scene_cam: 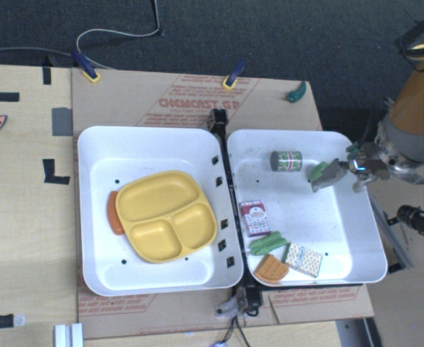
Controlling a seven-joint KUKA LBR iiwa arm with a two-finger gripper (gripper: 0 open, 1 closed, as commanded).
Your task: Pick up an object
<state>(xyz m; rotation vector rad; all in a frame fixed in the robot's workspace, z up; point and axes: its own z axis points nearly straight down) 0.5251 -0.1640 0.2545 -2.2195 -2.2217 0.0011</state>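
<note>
My claw [333, 172] hangs over the upper right part of the right bin [357, 230], reaching in from the right rim. A grey finger [328, 176] slants down and to the left, and a small green thing [317, 170] sits right against it; I cannot tell whether that green piece is pinched between my fingers or merely lies beside them, nor how wide I stand.

Just to the left of me, near the bin's far wall, a small can [286, 161] with a green and red label lies on its side. Further down the bin, near the divider, a little red and white box [254, 217] lies flat. Below it a green pickle-like piece [268, 243] lies slantwise, and at the near wall a brown waffle-shaped piece [271, 269] touches a patterned packet [304, 259] beside it.

In the left bin [96, 194] a yellow divided tray [166, 215] lies tilted, with an orange-red sausage-like thing [114, 213] tucked against its left edge.

Both bins rest on a sheet of cardboard [147, 103] on the bench [17, 215], held at its far edge by two yellow-and-blue clamps [87, 67]. A small teal object [296, 92] lies on the cardboard's far right corner.
</note>
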